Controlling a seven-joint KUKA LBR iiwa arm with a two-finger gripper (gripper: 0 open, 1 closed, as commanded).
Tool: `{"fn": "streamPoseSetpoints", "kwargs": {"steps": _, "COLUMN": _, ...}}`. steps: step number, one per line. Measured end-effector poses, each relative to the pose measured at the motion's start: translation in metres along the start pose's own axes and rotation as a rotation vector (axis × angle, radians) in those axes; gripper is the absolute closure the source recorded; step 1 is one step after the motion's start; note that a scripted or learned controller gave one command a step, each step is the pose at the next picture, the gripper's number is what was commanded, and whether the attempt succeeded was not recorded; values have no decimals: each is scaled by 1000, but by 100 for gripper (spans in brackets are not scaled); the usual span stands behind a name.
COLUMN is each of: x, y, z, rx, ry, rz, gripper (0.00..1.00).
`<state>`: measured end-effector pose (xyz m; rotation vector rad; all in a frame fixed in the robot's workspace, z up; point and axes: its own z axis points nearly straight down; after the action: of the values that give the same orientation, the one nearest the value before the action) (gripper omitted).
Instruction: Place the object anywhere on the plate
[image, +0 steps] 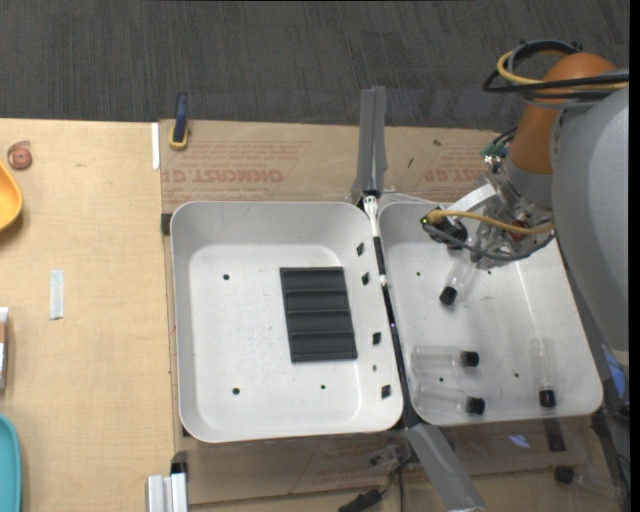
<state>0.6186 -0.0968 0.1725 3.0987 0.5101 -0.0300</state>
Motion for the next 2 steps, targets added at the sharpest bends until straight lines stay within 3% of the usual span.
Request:
{"fn": "streamPoseSetpoints", "kwargs": {"steps": 1, "x": 38, "y": -63, "z": -133, "rx": -1, "ry": 16, "rz": 93, "gripper": 100}}
{"fn": "streamPoseSetpoints", "kwargs": {"steps": 2, "x": 36, "y": -155, "z": -73, "rx": -3, "ry": 12, "rz": -114, "gripper": 100}}
